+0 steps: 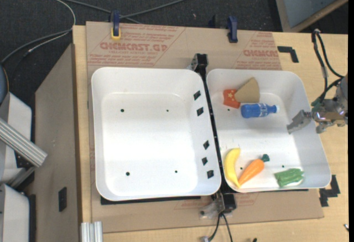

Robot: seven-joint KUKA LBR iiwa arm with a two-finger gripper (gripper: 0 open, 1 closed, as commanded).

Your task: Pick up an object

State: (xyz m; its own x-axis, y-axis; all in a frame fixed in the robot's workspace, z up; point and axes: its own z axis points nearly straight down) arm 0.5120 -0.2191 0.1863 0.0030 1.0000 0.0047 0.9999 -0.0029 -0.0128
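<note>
The bottle [258, 109] lay in the right bin [310, 141], toward its far edge, long axis across the bin with the cap pointing at the right wall. It looked light, stiff and slick; mid-body suits gripping. The gripper [303, 119] hung at the right rim; finger state unclear.

The bench [166, 39] is covered with brown cardboard, clamped at its far edge. Two white bins lie on it, touching: left bin [99, 124], right bin [310, 141].
</note>
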